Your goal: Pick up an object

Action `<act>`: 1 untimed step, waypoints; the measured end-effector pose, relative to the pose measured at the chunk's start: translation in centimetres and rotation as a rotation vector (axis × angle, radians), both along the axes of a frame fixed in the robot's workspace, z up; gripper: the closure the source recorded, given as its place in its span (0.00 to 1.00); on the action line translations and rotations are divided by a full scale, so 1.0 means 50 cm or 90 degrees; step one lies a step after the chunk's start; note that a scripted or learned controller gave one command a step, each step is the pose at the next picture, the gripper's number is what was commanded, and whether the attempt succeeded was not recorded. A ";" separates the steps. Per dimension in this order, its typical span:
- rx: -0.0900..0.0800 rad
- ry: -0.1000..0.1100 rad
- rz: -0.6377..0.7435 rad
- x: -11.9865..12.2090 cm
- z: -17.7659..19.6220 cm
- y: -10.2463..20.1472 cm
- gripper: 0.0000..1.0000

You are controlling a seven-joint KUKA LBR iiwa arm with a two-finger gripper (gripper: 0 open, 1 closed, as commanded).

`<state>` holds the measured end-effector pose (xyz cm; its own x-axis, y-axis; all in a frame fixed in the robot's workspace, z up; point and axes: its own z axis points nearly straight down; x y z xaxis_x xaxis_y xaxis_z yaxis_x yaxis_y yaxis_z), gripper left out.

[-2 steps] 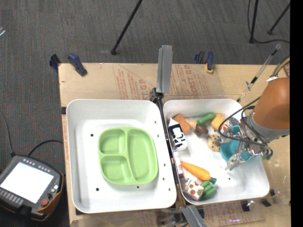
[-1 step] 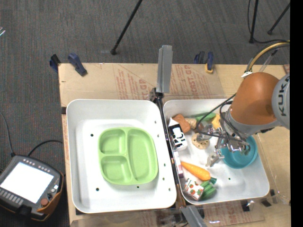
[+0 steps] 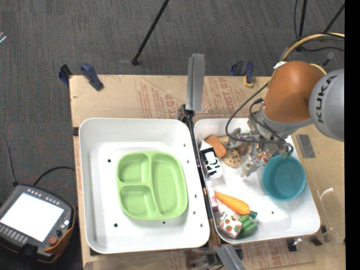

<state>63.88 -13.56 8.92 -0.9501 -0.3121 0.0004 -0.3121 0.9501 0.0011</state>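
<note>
Toys fill the right bin [image 3: 306, 221], our gripper [image 3: 251, 161] hanging spread and empty just beside the teal bowl [image 3: 284, 178], perhaps over the cookie [image 3: 232, 160]; we should descend squarely.

Green tray [image 3: 152, 185], teal bowl [image 3: 284, 178], orange carrot [image 3: 232, 202] (green-tipped), white bins [image 3: 90, 151], orange-banded grey arm [image 3: 304, 94].
</note>
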 end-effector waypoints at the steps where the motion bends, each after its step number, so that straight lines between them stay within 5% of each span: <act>1: -0.001 -0.003 0.021 -0.085 0.000 -0.140 0.00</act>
